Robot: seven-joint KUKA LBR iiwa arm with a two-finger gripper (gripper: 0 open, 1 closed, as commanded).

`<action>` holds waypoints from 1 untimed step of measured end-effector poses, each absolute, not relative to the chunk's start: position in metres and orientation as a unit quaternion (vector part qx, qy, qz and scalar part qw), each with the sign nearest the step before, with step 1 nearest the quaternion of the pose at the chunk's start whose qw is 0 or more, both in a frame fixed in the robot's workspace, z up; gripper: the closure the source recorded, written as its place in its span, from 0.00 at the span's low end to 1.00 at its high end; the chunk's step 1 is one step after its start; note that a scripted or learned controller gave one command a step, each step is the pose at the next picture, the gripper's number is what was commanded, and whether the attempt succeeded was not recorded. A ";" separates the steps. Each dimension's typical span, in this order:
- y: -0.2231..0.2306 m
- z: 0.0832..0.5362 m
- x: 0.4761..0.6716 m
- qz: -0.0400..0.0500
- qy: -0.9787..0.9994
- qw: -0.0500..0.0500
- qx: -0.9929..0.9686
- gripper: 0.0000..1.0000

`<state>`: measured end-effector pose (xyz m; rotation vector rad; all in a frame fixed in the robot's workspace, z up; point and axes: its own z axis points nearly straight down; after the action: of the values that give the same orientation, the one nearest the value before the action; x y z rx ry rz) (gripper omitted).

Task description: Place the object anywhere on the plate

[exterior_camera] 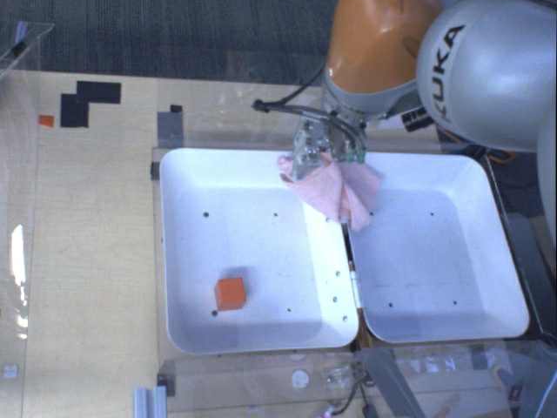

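Pincer [312, 157] holding pink cloth [338, 192] over bins' seam, orange block [231, 293] in left bin [178, 233], right bin [487, 233]

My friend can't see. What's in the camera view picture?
A grey and orange robot arm's gripper holds a crumpled pink cloth hanging above the seam between two shallow white bins. A small orange block lies in the left bin; the right bin sits beside it.

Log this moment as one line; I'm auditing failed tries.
tool: over the bins' shared edge, at the back | pink cloth: hanging from tool, lifted | orange block: lying in left bin | placement: not done
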<state>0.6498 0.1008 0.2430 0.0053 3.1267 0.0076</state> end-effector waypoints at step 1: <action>0.150 0.231 0.641 0.002 1.000 0.005 0.000 1.00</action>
<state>0.6412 0.1499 0.2307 -0.0009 3.1310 0.0065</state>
